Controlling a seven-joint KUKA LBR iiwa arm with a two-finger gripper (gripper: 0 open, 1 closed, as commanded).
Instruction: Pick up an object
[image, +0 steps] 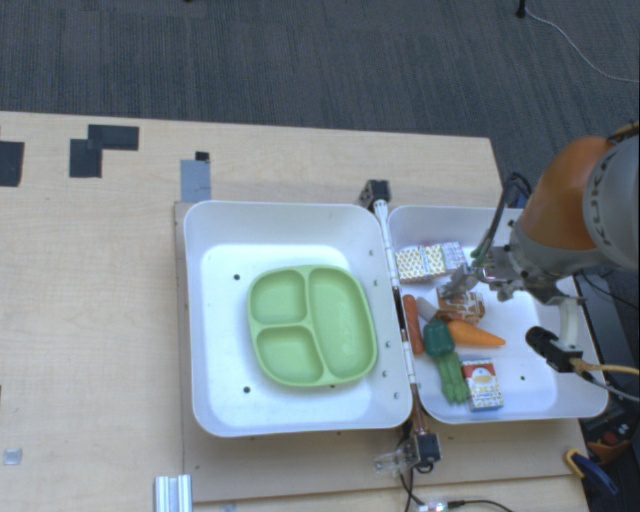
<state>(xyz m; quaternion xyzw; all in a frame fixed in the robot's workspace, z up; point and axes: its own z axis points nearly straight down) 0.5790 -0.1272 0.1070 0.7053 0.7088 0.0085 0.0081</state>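
orange carrot (474, 337) — in right bin (570, 395), long axis left-right | hand (463, 287) just above-left of it, over brown clutter | grip state: cannot tell | next: short drop toward carrot

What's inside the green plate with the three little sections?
Nothing that I can see: the green plate in the left bin shows bare green in all three sections. What lies beneath the plate is covered. The toys sit in the right bin.
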